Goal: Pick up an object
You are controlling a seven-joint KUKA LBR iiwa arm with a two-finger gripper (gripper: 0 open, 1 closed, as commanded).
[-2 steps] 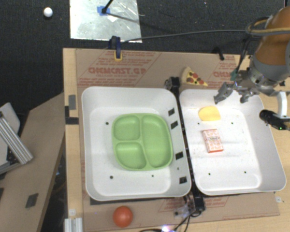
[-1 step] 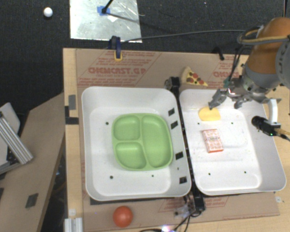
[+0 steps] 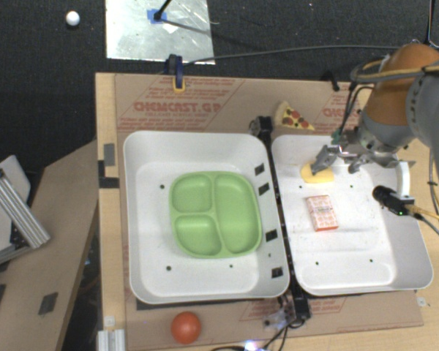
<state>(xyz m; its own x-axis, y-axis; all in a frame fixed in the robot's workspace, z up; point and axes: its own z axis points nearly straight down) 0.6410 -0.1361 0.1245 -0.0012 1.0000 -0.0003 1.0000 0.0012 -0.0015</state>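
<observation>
White left bin (image 3: 143,196) holds a green tray (image 3: 214,214); right bin (image 3: 402,262) a card (image 3: 321,213), pincer (image 3: 338,159) spread.

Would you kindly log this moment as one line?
two-finger gripper: over right white bin | at small yellow piece | grasp: unclear | red-patterned card: untouched

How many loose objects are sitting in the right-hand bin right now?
2. A yellow piece lies near the bin's back left, just under the gripper. A small red-and-white box lies nearer the middle. The arm may hide more.
</observation>
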